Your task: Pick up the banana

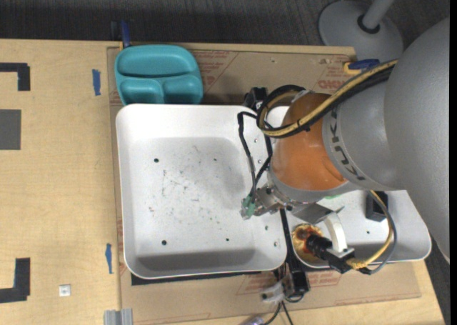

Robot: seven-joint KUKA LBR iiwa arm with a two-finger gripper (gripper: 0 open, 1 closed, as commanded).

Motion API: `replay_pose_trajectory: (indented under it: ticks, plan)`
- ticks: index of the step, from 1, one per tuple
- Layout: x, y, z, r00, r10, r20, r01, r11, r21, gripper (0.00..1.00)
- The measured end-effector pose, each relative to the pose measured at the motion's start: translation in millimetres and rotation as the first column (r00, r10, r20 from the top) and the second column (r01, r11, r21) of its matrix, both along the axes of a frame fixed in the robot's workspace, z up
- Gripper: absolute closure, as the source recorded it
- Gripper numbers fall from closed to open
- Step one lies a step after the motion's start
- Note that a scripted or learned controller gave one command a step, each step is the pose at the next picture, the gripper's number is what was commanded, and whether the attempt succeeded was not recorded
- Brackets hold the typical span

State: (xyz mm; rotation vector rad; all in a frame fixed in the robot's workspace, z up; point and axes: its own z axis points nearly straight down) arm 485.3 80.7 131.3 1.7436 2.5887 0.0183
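**Arm leaning over the right bin, banana out of sight**

The grey arm [400, 123] is reaching in from the side away from the left bin [128, 173] and is hanging over the right bin [407, 234], which is sitting just beside the left bin. The arm's orange band [303, 148] is hovering right at the left bin's near edge, where the two bins are meeting. The arm's bulk is covering most of the right bin, leaving a corner of white rim showing at the far side from the left bin.

The gripper is lying hidden beneath the wrist, so whether it is open or closed cannot be told. The banana's place cannot be told either, because the arm is blocking the spot below it.

Black cables [246, 138] are looping off the wrist and trailing over the left bin's edge. The left bin's floor is showing faint scuffs and a few dark dots. A teal divided tray [158, 73] is sitting behind the left bin, touching its back rim. Both are resting on the tan table [57, 173].
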Motion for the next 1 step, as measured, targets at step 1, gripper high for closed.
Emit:
replay_pose_trajectory:
  ticks: [1]
  plan:
    - [-5.7,64.7,-43.7,0.977,0.213,-0.024,-0.213,0.977,0.002,1.0]
